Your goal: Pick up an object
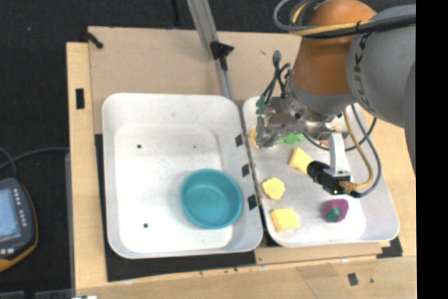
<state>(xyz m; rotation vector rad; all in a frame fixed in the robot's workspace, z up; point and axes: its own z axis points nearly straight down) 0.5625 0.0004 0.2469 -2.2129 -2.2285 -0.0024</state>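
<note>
green object [288, 138] half hidden under claw [266, 136]

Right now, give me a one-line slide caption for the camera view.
Arm's gripper low over the right bin near yellow pieces; teal bowl sits in the left bin.

2 white bins: left bin [126, 115], right bin [381, 220]. 1 teal bowl [211, 198]. 3 yellow pieces [274, 188] [284, 219] [300, 160]. 1 purple-green object [335, 210]. 1 green piece [290, 139], partly hidden.
</note>
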